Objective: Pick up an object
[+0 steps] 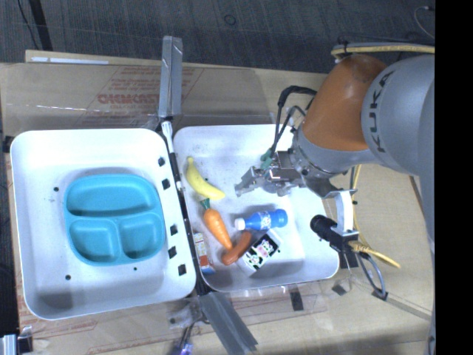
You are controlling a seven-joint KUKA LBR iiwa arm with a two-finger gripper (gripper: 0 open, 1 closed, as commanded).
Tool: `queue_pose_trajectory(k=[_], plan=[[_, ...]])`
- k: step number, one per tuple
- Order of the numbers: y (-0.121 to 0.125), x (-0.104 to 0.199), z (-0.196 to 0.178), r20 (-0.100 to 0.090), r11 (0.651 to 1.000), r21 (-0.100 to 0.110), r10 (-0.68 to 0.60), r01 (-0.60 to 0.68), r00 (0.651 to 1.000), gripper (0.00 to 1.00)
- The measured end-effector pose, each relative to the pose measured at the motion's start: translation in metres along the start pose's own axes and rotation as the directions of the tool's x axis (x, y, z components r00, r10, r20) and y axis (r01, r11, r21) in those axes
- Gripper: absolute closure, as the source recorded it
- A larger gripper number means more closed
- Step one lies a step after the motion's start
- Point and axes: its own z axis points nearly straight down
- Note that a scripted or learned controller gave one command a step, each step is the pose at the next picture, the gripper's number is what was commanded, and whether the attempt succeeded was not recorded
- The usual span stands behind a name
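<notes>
The right bin [222,143] holds a yellow banana [202,183], an orange carrot [216,227], a blue bottle with a white cap [263,220], a brown sausage-like piece [236,249] and a black-and-white carton [261,249]. My gripper [253,174] hangs over the middle of this bin, right of the banana and just above the bottle. Its fingers stand open with nothing between them. The grey arm with its orange band [340,109] covers the bin's right side.
A teal compartment tray [114,217] lies in the left bin [37,161]. A small red-and-white item [201,251] rests against the right bin's left wall. A metal divider post [170,80] rises between the bins. Cables trail at the right bin's outer corner [355,246].
</notes>
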Motion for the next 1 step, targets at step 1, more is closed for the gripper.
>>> queue_pose_trajectory(k=[1], plan=[[-0.0274, -0.0579, 0.0939, -0.001, 0.981, 0.0, 0.195, -0.195, 0.981, 0.0]])
